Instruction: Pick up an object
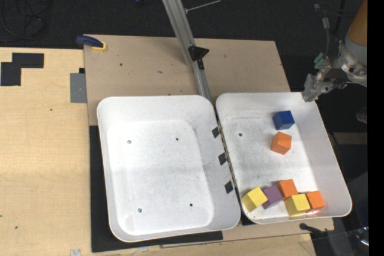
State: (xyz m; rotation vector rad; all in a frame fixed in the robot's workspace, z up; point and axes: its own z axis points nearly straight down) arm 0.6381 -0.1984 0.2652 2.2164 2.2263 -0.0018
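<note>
The right bin (pixel 312 111) holds a blue cube (pixel 284 119) near its far side and an orange cube (pixel 281 142) just in front of it. Along the near edge lie a yellow block (pixel 255 197), a purple block (pixel 273 194), an orange block (pixel 288 187), another yellow block (pixel 297 204) and an orange block (pixel 315 199). My gripper (pixel 312 90) hangs at the bin's far right corner, right of and beyond the blue cube, with nothing seen in it.
The left bin (pixel 114 111) sits beside the right one, joined by black clips (pixel 222 157). A slanted metal rail (pixel 180 21) rises behind the bins. A blue and yellow clamp (pixel 91 42) lies on the bench's far left corner.
</note>
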